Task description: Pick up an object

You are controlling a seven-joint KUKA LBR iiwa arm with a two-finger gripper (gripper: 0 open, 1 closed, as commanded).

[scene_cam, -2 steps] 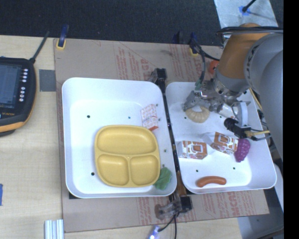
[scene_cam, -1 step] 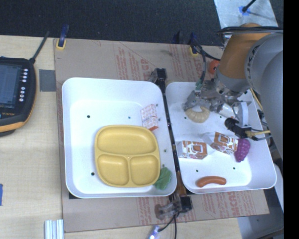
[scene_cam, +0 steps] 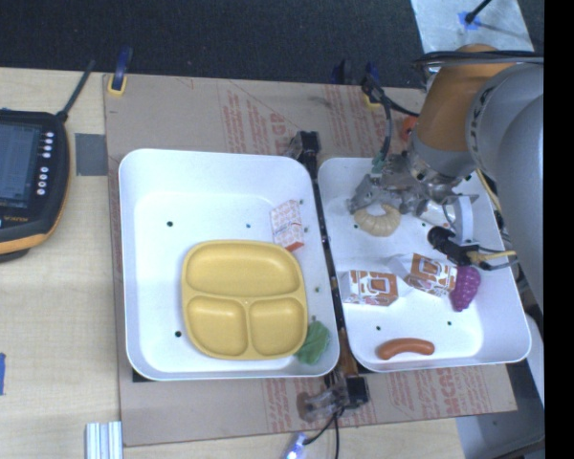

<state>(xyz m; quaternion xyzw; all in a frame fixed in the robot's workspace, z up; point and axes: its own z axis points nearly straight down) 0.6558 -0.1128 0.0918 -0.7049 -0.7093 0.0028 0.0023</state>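
The sausage (scene_cam: 405,349) lies untouched at six o'clock in the right bin (scene_cam: 505,344), while at eleven o'clock the gripper (scene_cam: 381,199) hangs right over the pale doughnut (scene_cam: 377,220), its grip unreadable, so no pick looks finished yet.

Single fixed camera: sitting above the bench (scene_cam: 48,314), looking down at a slant, taking in both white bins (scene_cam: 139,256) whole; arm (scene_cam: 497,113) entering from right.
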